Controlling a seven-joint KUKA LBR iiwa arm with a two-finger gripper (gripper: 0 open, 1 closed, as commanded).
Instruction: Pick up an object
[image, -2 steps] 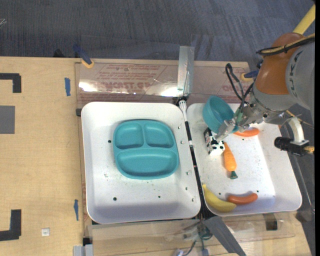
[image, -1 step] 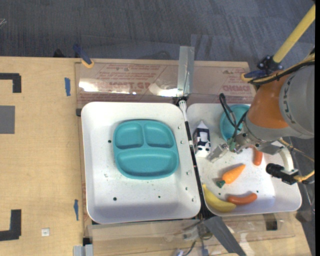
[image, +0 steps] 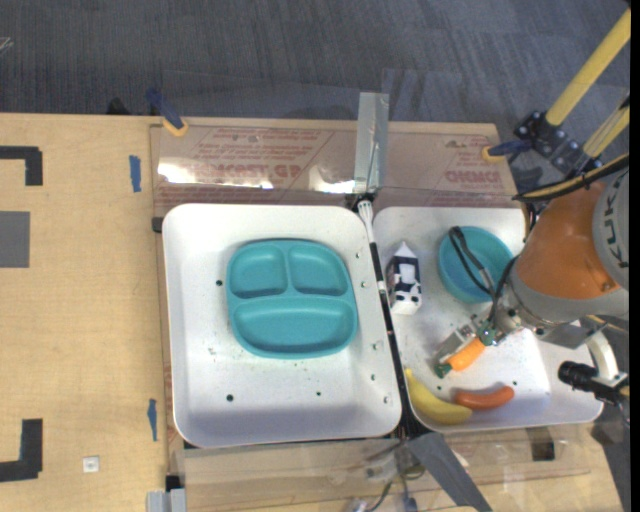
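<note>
Floor: grey-blue carpet with a fine diagonal weave, running across the top of the view.
Bench: pale wood surface, filling the left side and reaching under the bins.
Markings: black tape corners and a grey square on the wood at left; small blue tape strips near the bins.
Backboard: brown cardboard panel with red print behind the bins, under glossy clear sheeting.
Light: even, soft, with faint glare on the sheeting.
</note>
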